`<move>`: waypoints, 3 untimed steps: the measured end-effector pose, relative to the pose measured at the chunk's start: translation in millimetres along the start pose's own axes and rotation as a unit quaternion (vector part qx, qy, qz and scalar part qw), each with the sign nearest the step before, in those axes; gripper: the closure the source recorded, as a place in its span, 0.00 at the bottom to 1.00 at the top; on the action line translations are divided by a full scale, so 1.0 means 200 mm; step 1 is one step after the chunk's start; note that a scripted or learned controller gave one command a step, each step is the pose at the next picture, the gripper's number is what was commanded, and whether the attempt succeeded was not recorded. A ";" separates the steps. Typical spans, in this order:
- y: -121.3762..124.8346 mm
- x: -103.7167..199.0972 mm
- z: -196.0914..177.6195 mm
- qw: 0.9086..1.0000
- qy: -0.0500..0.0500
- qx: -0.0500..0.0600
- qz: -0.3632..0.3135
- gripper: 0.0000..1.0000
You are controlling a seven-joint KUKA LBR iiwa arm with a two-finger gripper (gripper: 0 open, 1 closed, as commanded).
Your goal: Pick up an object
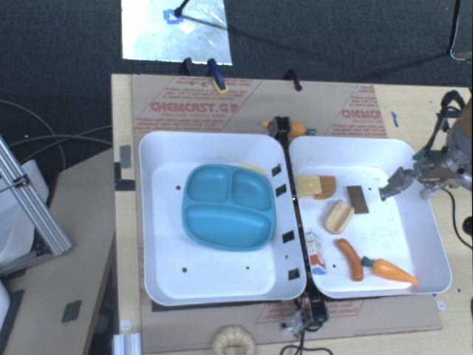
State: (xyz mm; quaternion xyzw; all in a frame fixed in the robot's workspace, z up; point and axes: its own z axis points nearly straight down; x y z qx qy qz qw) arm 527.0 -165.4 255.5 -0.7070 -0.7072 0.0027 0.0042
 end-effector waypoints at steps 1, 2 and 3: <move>0.01 0.00 -0.03 1.000 -0.001 -0.006 -0.002 0.00; 0.04 0.00 0.28 1.000 -0.001 -0.003 0.000 0.00; 0.02 -0.02 0.59 1.000 0.000 -0.003 0.000 0.00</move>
